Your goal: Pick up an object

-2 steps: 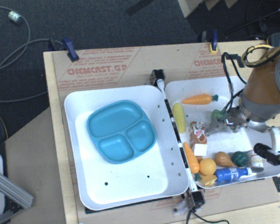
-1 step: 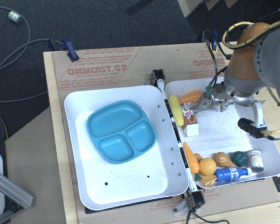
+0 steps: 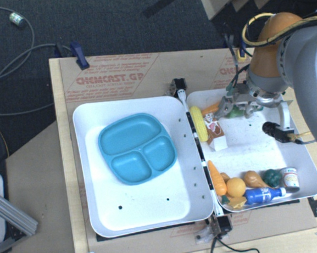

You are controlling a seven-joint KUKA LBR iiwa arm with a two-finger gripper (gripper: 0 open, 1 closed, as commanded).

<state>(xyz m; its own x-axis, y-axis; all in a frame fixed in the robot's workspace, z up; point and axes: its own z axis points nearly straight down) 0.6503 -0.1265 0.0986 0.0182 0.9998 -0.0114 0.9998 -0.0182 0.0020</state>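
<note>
The gripper (image 3: pixel 235 106) hangs low over the far end of the right bin (image 3: pixel 270 146); whether it grasps anything, I cannot tell. A carrot (image 3: pixel 217 177) and bottle (image 3: pixel 262 195) lie at the near end. The left bin (image 3: pixel 100 211) holds 1 blue plate (image 3: pixel 136 147).

One fixed camera looks down slantwise on both bins (image 3: pixel 89 157).

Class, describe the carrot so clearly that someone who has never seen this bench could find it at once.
Start at the right-hand white bin and follow its left wall towards the near corner. The carrot lies along that wall, just above the orange. It is the only long, tapering orange thing there; its neighbours are rounder.
</note>
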